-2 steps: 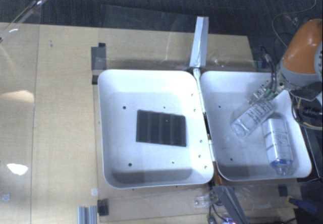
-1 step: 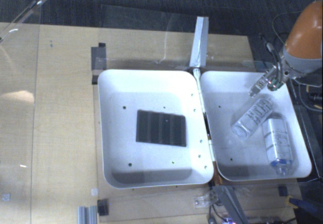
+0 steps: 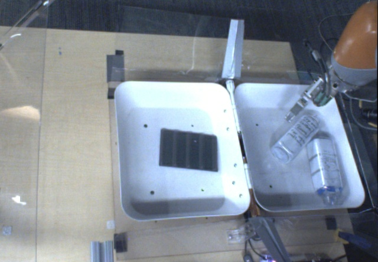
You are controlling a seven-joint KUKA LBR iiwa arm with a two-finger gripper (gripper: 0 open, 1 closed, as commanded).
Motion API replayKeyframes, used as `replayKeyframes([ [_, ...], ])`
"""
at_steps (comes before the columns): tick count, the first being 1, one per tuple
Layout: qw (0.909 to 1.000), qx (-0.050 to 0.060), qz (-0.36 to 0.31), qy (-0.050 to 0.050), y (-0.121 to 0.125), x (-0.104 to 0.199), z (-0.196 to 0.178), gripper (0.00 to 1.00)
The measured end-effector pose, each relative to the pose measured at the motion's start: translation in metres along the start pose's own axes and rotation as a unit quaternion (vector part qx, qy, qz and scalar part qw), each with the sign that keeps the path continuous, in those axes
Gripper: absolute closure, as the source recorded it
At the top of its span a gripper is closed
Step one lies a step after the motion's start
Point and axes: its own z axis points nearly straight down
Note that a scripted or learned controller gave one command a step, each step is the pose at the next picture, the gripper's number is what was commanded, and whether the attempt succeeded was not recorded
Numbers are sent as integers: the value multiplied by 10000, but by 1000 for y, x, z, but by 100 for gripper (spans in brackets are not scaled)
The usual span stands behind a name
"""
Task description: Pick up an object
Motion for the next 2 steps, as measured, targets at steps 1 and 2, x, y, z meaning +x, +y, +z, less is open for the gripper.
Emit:
replayKeyframes([
  [1,9975,-27,-701,-49,-38,3,69,0],
  [2,9905,-8,-1372,-4,-40,48,73,0],
])
